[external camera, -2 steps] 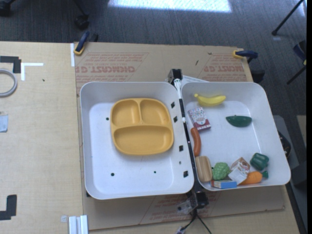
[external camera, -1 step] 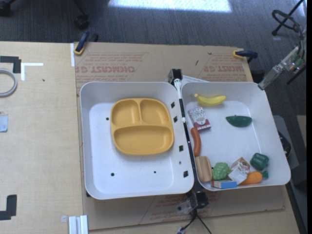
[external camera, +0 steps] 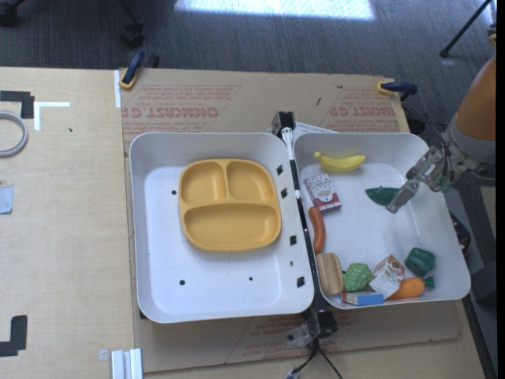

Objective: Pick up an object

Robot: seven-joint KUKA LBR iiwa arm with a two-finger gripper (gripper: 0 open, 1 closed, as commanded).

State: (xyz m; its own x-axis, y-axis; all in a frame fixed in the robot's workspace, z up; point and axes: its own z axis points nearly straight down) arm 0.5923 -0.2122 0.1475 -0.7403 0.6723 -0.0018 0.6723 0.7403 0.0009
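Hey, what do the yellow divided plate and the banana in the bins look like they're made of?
The divided plate looks like moulded plastic with a matte finish: one even mustard colour, soft rounded ridges between its three compartments. The banana seems to be a plastic toy, uniformly bright yellow and smooth, though the view is too coarse to be sure.

Right bin's [external camera: 442, 290] middle floor lies open; toys crowd its front edge; banana [external camera: 341, 162] lines the back.

The arm [external camera: 477, 117] is cut off by the right edge, only its orange band and wrist visible. The gripper [external camera: 404, 196] overlaps the dark green object [external camera: 380, 196], hiding its right end. Print on the small red-and-white packet [external camera: 322, 192] is too small to read.
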